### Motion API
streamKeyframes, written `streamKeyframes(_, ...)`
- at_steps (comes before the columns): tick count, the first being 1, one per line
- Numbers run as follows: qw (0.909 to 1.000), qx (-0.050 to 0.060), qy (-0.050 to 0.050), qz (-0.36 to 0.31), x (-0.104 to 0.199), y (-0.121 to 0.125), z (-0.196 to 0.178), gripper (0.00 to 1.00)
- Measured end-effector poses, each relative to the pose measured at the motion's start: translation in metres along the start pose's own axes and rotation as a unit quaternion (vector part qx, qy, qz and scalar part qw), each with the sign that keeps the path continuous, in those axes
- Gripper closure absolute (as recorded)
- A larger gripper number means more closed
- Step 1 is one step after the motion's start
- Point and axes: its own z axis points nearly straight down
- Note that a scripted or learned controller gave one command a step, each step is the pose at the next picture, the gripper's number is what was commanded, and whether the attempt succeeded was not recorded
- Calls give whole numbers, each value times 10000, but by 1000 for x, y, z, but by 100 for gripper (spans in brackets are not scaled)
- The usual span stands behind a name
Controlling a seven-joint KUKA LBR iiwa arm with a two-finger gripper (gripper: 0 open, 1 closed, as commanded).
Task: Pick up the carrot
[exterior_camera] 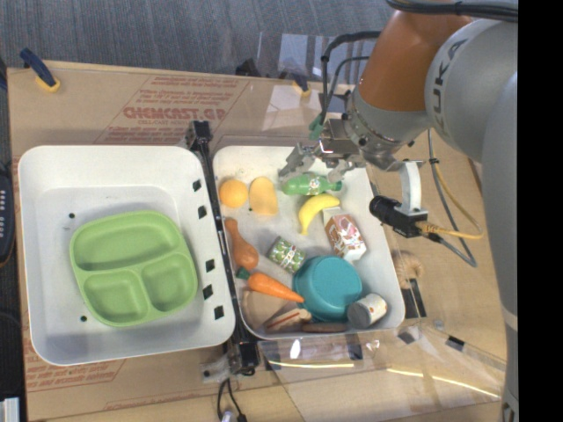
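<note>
Two white bins are sitting side by side in front of you on the cardboard-covered bench. The pincer [310, 167] is hanging over the far edge of the right bin [393, 281], its fingers spread around a small green toy [310, 184], with the tips sitting on either side of it; whether they are actually pressing on it, you cannot tell.

Catalogue of what is lying around the pincer:

- Green toy: directly beneath the pincer, between the finger tips.
- Banana [315, 209]: just below the pincer, toward you, almost touching the green toy.
- Two yellow-orange fruits [249, 193]: lying off to the pincer's left, side by side near the bin's far left corner.
- Printed carton [345, 236]: resting below and slightly right of the pincer, past the banana.
- Small green-patterned can [286, 254]: lying below the pincer, beside the carton.
- Teal bowl [329, 287]: sitting further below the pincer, near the bin's near wall, with a small grey-capped cylinder [368, 309] touching its right side.
- Carrot [273, 287]: lying well apart from the pincer, below and to its left, in the near left part of the right bin, just left of the teal bowl, its point aiming toward the bowl. Nothing is gripping it.
- Reddish-orange sausage-shaped piece [241, 246]: lying along the bin's left wall, just above the carrot.
- Green divided plate [134, 267]: resting in the left bin [35, 192], far to the pincer's left.
</note>
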Motion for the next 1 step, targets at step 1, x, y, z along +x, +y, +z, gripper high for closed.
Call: streamKeyframes(1,9997,79,-3,248,4,55,136,0)
